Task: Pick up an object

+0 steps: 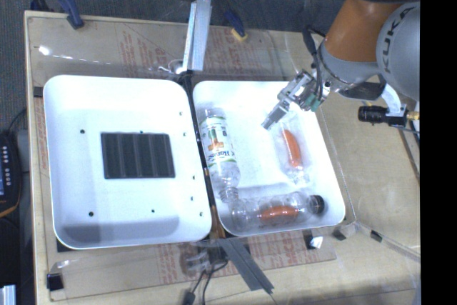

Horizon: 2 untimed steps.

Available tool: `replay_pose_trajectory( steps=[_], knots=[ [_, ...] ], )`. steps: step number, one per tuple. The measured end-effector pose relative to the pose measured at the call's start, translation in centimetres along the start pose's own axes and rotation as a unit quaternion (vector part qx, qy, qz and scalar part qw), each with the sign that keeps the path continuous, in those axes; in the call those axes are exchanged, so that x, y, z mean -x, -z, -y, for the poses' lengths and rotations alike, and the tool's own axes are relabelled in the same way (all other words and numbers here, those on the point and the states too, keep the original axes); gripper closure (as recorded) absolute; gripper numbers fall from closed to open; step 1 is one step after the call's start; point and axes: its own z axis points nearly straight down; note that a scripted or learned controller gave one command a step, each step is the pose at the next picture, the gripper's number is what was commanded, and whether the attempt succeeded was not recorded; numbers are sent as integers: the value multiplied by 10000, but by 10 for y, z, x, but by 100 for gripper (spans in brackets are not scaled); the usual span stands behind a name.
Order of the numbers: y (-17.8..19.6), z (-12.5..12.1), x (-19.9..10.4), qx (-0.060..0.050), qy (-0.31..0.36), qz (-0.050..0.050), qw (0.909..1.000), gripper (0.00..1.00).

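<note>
My gripper [274,118] hangs over the upper right part of the right bin [246,95], its fingers pointing down-left with nothing visible between them. Just below it lies a clear bag holding an orange piece [293,148]. A clear plastic bottle with a white and orange label [217,150] lies along the bin's left wall. Along the front wall lies another clear bottle with an orange piece inside and a dark cap [278,209].
The left bin [71,103] holds a dark ribbed rectangular pad [138,155]. A metal divider bar [196,32] stands between the bins at the back. Blue clamps [71,11] sit on the bench's rear edge.
</note>
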Motion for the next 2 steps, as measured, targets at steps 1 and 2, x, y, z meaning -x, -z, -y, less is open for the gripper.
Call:
replay_pose_trajectory(
  steps=[1,2],
  knots=[
    [-5,11,-12,-14,160,-36,9999,0],
    [-13,52,-55,-9,1017,-34,9948,0]
  ],
)
